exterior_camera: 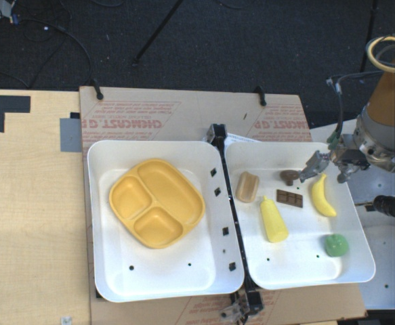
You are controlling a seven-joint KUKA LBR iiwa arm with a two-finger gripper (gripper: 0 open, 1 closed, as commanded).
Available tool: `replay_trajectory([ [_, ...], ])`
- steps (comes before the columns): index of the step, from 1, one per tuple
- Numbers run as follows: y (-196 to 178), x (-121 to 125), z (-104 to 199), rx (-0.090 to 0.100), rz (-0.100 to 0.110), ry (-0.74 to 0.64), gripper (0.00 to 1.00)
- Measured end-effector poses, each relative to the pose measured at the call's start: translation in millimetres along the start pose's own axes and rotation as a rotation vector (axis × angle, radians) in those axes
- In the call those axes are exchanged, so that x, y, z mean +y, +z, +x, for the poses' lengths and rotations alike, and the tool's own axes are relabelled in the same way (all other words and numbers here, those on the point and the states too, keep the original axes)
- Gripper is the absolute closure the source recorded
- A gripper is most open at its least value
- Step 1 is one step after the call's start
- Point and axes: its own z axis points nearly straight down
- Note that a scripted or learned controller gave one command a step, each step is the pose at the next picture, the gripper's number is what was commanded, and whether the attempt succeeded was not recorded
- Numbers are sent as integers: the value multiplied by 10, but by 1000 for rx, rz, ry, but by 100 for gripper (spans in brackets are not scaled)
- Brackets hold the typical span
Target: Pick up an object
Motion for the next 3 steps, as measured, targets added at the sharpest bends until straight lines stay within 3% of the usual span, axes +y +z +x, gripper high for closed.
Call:
replay_trajectory([
  [1, -65, 22, 2, -2, -12, -2, 0],
  [3, 1195, 78, 50, 0, -6, -2, 0],
])
